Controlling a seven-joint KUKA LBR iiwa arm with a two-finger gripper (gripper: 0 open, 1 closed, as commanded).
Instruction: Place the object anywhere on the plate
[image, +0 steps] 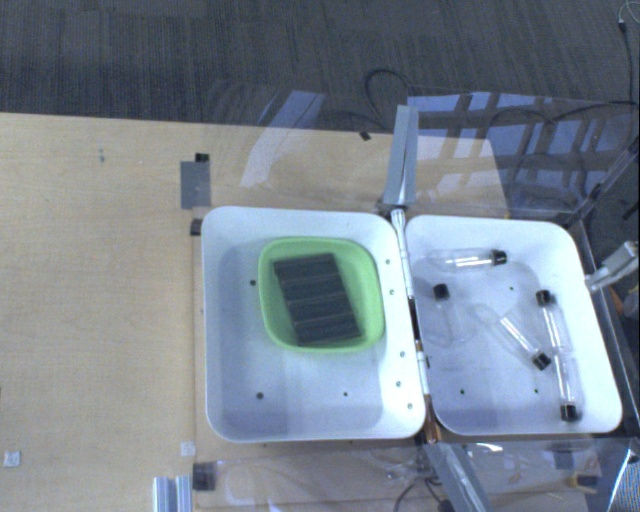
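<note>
The dark grey ribbed rectangular block (316, 298) is lying flat on the lime-green square plastic plate (372, 292), tilted slightly against the plate's sides and sitting well inside its raised rim; the plate is resting in the upper half of the shallow white left bin (225, 400); by this evidence the placing is judged complete, with only withdrawal possibly remaining; the state of the jaws cannot be told from this view; the shallow white right bin (590, 400) is holding several clear plastic tubes with black caps (520, 338), scattered near its upper and right walls, well apart from the plate; the two bins are touching along their shared middle edge; open white floor is showing below the plate in the left bin and at the lower left of the right bin; the pale wooden desk (90, 300) is lying bare to the left, offering ample room for movement
</note>
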